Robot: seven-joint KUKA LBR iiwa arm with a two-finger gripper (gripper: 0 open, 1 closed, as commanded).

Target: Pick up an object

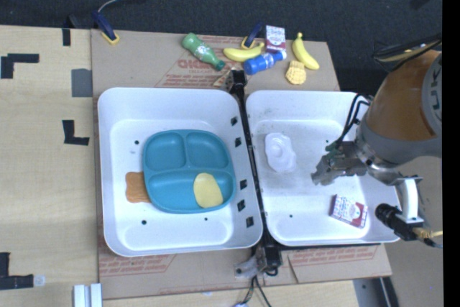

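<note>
In the right bin [309, 101] lie a clear plastic bottle [279, 152] near the left side and a small red-and-white carton [348, 211] at the front right. My gripper [329, 169] hangs low over the bin floor between them, right of the bottle and above-left of the carton, with nothing visible between its fingers. The left bin [115, 118] holds a blue divided plate [180, 162] with a yellow lemon-like piece [208, 190] in its front right compartment, and an orange cracker-like piece [135, 188] pokes out from under the plate's left edge.
Behind the bins on the cardboard lie a green bottle [203, 51], two toy bananas [243, 52] [304, 52], a blue bottle [260, 63], a small carton [275, 37] and a yellow waffle-like piece [295, 72]. The arm's grey and orange body [402, 111] overhangs the right bin's right edge.
</note>
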